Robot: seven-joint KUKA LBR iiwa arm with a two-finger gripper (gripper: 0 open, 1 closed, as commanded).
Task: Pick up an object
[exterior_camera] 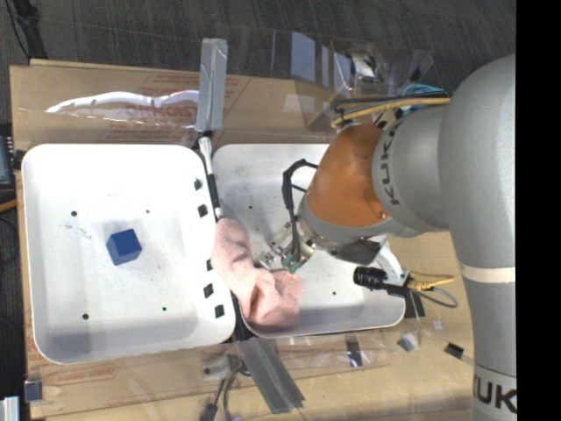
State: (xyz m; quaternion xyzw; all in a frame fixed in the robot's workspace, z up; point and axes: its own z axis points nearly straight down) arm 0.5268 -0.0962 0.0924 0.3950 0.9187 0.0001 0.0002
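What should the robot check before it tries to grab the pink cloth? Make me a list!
1. Crumpled pink cloth lies in the right white bin: ok.
2. Gripper is over the cloth's upper edge: ok.
3. Fingers open or shut: cannot tell.
4. Cloth between the fingers: cannot tell.
5. Cloth drapes against the bin's left wall, so it may snag: not ok.
6. Small blue cube sits apart in the left white bin, out of the way: ok.

Grey arm reaching in from the right, orange-banded wrist bent down — claw (282, 259) pointing low
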